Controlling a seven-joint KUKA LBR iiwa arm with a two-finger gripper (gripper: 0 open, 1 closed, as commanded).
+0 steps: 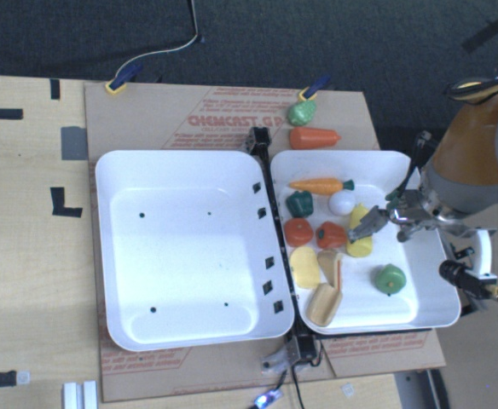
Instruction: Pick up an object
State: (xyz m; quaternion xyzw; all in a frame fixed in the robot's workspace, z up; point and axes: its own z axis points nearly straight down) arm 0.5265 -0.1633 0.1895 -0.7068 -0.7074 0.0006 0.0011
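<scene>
The right bin (407,170) holds several toy foods. Among them are an orange carrot (320,185), a dark green pepper (299,203), a white egg (342,202) and a red tomato (298,232). A green apple (390,279) lies nearer the front. My gripper (369,223) reaches in from the right and hangs low over the middle of this bin. Its tip is just above a yellow piece (360,246) and beside a red piece (332,236). I see nothing lifted in it.
A pale yellow food (305,267) and a tan bun (325,302) lie at the right bin's front left. Behind that bin, on the cardboard, sit a green vegetable (301,114) and a red-orange one (315,138). The left bin (181,164) adjoins on the left.
</scene>
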